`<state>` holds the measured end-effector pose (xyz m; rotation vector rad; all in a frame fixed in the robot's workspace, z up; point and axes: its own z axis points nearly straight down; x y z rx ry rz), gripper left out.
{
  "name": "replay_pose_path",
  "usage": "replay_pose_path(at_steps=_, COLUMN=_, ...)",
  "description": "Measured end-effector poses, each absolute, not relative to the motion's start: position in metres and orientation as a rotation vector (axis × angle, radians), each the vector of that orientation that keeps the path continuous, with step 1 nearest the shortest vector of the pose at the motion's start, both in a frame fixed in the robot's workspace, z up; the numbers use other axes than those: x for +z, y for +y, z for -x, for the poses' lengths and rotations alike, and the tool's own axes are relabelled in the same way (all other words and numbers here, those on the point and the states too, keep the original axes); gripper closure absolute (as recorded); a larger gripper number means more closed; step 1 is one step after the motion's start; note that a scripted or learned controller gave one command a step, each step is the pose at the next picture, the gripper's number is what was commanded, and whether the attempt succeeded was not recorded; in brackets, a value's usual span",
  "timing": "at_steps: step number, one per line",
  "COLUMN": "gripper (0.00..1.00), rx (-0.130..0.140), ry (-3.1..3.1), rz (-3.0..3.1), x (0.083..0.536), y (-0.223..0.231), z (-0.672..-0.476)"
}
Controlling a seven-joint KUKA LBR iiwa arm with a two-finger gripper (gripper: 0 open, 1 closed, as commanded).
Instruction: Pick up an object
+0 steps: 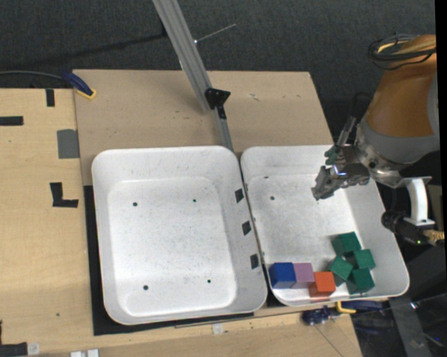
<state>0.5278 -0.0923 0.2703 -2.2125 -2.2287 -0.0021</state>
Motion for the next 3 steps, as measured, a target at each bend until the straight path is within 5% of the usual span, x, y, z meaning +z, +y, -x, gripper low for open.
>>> replay_pose_path(at_steps=3, gripper=1.00, rx=0.000, ry=-2.228, rz=2.211, x=0.252, y=0.071, z=-0.543)
